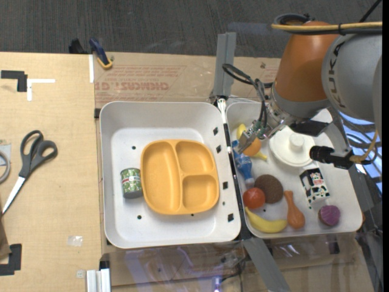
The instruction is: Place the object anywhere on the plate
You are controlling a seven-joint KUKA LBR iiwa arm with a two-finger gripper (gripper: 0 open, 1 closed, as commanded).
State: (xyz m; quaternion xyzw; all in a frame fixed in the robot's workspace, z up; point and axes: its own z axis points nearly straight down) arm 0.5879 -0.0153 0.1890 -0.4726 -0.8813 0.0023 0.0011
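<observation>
Near edge of the right bin [349, 224]: a banana [266, 222] lies along the front wall, an orange drumstick-shaped toy [293, 210] and a purple piece [329, 215] beside it, then a red ball [254, 198] touching a brown round lump [269, 188]. A small black-and-white cow toy [315, 185] stands right of these.

Further in, the gripper [248, 140] hangs low over the bin's left side, close to the dividing wall. An orange piece [254, 145] sits right at its tip with a yellow one [243, 130] just behind and a blue item [244, 165] just below. Whether the orange piece is actually pinched I cannot tell; the fingers are too small and cluttered to read as apart or together. A white dome piece [293, 149] sits right of the tip.

Key relation: the yellow plate [180, 176] lies to the camera's left of the gripper, across the divider, centred in the left bin [115, 163], slightly nearer the front. A green can [130, 182] touches the plate's left rim, on the far side from the arm.

Judgement: the object is probably that orange piece, still in the right bin. The carry would run leftward over the wall; any of the three compartments serves.
</observation>
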